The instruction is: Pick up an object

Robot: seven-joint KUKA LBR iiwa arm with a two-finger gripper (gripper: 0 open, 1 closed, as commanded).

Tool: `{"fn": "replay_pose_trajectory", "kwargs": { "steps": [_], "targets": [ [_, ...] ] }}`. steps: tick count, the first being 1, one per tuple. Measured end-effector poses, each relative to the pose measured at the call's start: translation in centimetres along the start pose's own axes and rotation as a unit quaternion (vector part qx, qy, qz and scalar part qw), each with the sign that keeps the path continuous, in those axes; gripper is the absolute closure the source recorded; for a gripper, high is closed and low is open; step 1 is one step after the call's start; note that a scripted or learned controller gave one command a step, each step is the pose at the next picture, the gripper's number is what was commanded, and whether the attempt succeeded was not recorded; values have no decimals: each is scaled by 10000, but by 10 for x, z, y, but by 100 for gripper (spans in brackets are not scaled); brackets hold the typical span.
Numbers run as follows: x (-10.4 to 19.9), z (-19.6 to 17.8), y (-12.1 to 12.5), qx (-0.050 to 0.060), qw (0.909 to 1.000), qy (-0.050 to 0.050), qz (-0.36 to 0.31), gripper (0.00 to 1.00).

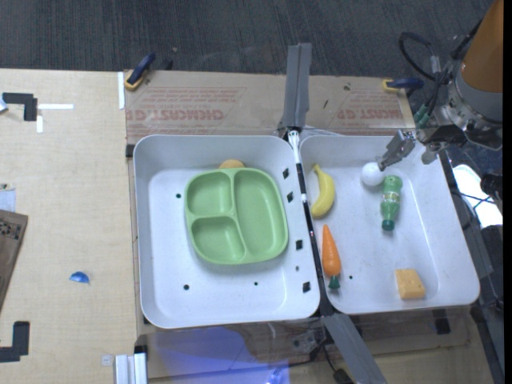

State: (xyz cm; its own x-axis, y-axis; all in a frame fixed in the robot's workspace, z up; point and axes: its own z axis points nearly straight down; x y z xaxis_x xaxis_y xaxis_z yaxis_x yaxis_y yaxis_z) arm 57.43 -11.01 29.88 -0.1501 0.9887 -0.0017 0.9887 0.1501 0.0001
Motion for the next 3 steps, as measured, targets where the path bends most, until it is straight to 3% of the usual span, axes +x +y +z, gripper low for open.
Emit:
{"fn": "replay_pose_trajectory", "kwargs": {
  "steps": [1, 2, 3],
  "targets": [
    [-29, 90, -46, 15, 9963, 8, 856, 0],
    [-56, 207, -4, -3, 9985, 3, 546, 0],
    [-22, 208, -28, 17, 9901, 12, 1407, 0]
  ]
}}
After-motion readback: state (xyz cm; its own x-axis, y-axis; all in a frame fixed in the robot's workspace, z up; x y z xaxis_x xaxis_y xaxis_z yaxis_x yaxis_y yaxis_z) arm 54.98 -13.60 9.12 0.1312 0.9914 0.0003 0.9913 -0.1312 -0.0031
